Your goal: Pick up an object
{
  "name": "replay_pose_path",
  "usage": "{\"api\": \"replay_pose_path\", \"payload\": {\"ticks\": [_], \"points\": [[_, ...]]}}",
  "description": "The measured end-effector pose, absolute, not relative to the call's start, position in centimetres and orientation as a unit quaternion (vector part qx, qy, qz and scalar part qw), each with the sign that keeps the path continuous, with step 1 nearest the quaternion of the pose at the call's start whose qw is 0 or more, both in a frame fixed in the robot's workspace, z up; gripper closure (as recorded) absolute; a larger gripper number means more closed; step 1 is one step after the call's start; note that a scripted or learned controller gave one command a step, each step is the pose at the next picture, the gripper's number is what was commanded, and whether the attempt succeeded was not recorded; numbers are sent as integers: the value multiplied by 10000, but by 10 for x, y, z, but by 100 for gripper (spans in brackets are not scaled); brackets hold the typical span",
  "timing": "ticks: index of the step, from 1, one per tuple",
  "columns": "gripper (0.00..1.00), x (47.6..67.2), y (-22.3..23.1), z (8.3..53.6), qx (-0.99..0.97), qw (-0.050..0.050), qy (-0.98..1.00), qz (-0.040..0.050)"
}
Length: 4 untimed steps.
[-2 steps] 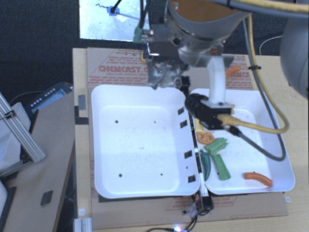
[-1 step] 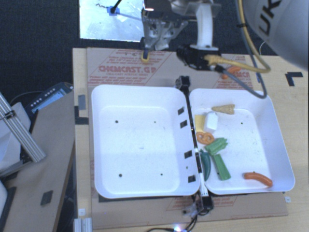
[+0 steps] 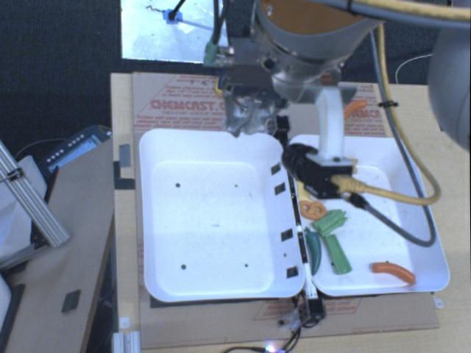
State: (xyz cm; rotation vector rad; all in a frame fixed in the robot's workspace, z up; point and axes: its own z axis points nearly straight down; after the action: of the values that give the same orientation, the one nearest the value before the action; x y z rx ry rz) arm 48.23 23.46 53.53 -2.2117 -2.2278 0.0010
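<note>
Objects for picking are lying in the right bin (image 3: pixel 434 265), clustered toward its left wall: an orange pretzel-shaped piece (image 3: pixel 312 209), a light green piece (image 3: pixel 330 221) just beside it, a green stick (image 3: pixel 339 255) and a dark green pod (image 3: pixel 313 250) running along the wall. An orange sausage-shaped piece (image 3: pixel 393 271) is lying apart, near the front right corner. The gripper (image 3: pixel 254 122) is hovering over the far rim of the left bin (image 3: pixel 213 223), well apart from all of these, and whether it is open or closed cannot be told. Judged from this layout, the sausage-shaped piece is offering the cleanest target, since it has free floor on every side; the arm would be travelling right and toward the front, then descending squarely across the piece's short axis. The clustered pieces are risking a double contact. The arm's bulk is covering the right bin's far portion. A small orange thing (image 3: pixel 356 107) is showing there, too partial to identify.
</note>
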Motion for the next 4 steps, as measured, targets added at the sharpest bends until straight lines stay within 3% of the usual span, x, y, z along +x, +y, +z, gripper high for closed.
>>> {"api": "replay_pose_path", "payload": {"ticks": [1, 2, 3, 4], "points": [[100, 550, 189, 535, -7081, -14, -7061, -15], [100, 483, 237, 535, -7037, 11, -7105, -4], [100, 531, 234, 534, -7071, -7, -7072, -10], [100, 608, 219, 535, -7074, -18, -7068, -26]]}}
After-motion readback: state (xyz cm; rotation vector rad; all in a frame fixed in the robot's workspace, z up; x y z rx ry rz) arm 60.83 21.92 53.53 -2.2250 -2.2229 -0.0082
